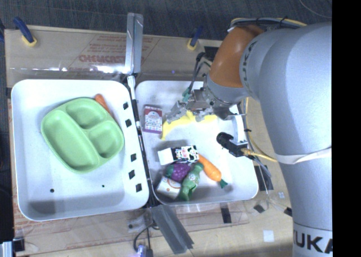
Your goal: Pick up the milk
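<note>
The milk point(178, 154) lies below the gripper point(181, 107) (finger state impossible to tell), just beside the carrot point(210, 169).

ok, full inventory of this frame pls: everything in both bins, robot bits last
bins: 2, white, side by side on the bench
divided plate: 1, green, left bin
carrot: 1, orange, left bin, at the plate's upper right edge
small carton: 1, pink and dark red, right bin, upper left
banana: 1, yellow, right bin, under the claw
milk: 1, white carton with black patches, middle of right bin
grapes: 1 bunch, purple, just below the milk
second carrot: 1, orange with green top, right of the grapes
green item: 1, bottom of right bin, can't identify
arm: 1, grey with orange band, from the right
claw: 1, over the banana
</note>
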Robot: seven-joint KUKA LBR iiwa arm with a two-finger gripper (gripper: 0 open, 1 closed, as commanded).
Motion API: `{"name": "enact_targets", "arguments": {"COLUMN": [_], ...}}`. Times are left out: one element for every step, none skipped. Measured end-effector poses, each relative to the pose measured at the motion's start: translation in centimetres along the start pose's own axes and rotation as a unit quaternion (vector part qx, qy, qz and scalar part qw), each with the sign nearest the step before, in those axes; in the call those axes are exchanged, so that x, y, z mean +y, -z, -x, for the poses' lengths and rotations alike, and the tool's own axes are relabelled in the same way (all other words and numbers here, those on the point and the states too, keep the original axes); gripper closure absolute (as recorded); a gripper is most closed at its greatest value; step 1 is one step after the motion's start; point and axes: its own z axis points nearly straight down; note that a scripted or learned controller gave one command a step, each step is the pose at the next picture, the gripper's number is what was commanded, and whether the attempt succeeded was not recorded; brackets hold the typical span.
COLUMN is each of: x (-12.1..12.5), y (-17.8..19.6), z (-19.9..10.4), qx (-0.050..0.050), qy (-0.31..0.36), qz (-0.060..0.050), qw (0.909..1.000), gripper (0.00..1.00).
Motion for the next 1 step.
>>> {"name": "enact_targets", "arguments": {"x": [-8.03], "y": [-3.44], "z": [0.19], "qx": [0.000], "qy": [0.095], "qz": [0.000], "qw": [0.9954], "gripper": [0.00]}}
